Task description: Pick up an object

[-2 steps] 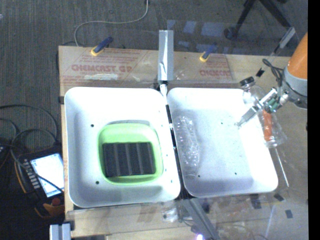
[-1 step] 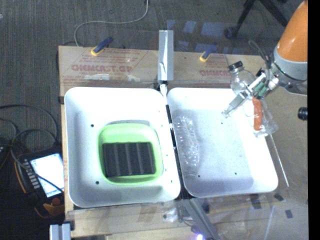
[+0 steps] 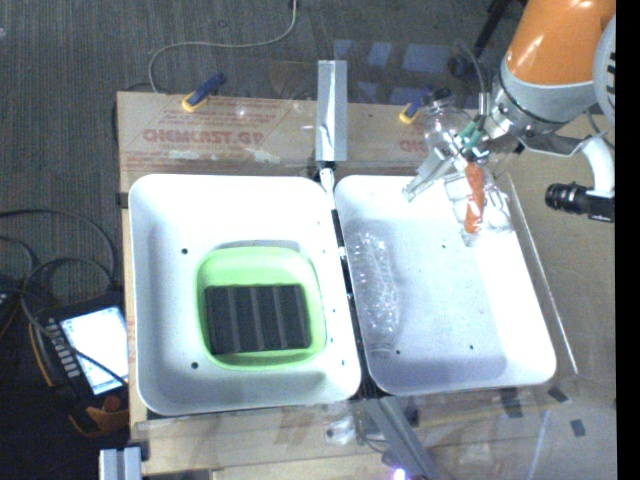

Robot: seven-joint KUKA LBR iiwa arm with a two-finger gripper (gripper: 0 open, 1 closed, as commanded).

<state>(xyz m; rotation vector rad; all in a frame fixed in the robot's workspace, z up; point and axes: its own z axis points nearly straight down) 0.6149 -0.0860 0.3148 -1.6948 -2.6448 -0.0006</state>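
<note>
**You are looking at the arm hanging over the far right corner of the right bin.**

The two white bins are sitting side by side, the left bin point(image 3: 160, 268) and the right bin point(image 3: 520, 348), on a brown board point(image 3: 230, 133). A green tray point(image 3: 225, 268) with a dark slotted insert point(image 3: 255, 318) is taking up the middle of the left bin. The arm point(image 3: 560, 38) is reaching in from the right, and its gripper point(image 3: 455, 168) is hovering above the right bin's far edge. A crumpled clear plastic item point(image 3: 375, 283) is lying along that bin's left wall, well apart from the gripper. A small orange object point(image 3: 474, 200) is hanging just beneath the gripper. You cannot tell whether the gripper is grasping it or standing released.
</note>
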